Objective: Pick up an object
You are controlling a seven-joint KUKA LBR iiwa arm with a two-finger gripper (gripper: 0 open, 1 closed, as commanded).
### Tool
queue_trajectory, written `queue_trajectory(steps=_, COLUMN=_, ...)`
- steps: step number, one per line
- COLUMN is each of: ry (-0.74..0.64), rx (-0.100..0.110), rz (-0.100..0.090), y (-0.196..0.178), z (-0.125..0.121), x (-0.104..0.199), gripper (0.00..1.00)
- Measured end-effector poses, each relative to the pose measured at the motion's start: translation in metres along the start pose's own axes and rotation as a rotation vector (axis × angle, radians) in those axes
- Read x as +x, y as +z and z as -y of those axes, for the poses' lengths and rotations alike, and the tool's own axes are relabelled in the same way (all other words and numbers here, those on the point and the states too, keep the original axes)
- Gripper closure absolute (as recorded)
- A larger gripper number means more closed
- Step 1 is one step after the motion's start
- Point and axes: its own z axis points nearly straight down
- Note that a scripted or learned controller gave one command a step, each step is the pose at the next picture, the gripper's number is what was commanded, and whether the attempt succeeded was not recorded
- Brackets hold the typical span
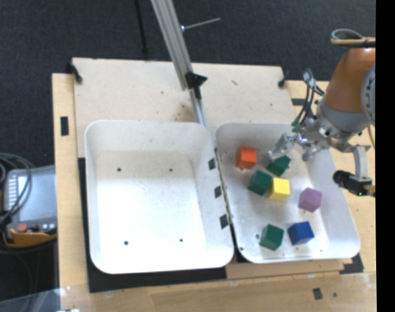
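Seven small blocks lie in the right bin point(340, 239). The gripper point(293, 147) hangs over that bin's upper part, near its twelve-o'clock rim, at the end of the grey arm point(345, 112) that comes in from three o'clock with its orange band point(351, 77) above the wrist. Whether it is apart or together cannot be told from this slant, and no block can be seen held in it.

Closest to the gripper is a dark green block point(279, 166), just below it toward six o'clock, tilted and close under the tool; contact cannot be judged. The orange block point(247, 157) sits at about eight o'clock from the gripper, near the bin's left wall. A second green block point(260, 182) lies at seven o'clock from the gripper and touches the yellow block point(280, 188) on its three-o'clock side. The purple block point(310, 199) rests apart from these, at about five o'clock from the gripper. Farther toward six o'clock, near the lower rim, a third green block point(271, 236) and the blue block point(301, 232) stand just beside each other, well apart from the gripper.

The left bin point(93, 174) lies at nine o'clock, side by side with the right one. A slanted metal pole point(175, 41) rises from the bench point(132, 83) at twelve o'clock between the bins.
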Motion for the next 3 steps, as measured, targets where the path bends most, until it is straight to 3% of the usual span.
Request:
queue_trajectory(steps=1, ry=0.001, rx=0.000, rz=0.000, y=0.061, z=-0.003, x=-0.005, gripper=0.00)
queue_trajectory(steps=2, ry=0.004, rx=-0.010, rz=0.001, y=0.046, z=-0.005, x=-0.006, gripper=1.00)
queue_trajectory(steps=3, ry=0.000, rx=-0.011, rz=0.001, y=-0.001, z=-0.004, x=-0.014, gripper=1.00)
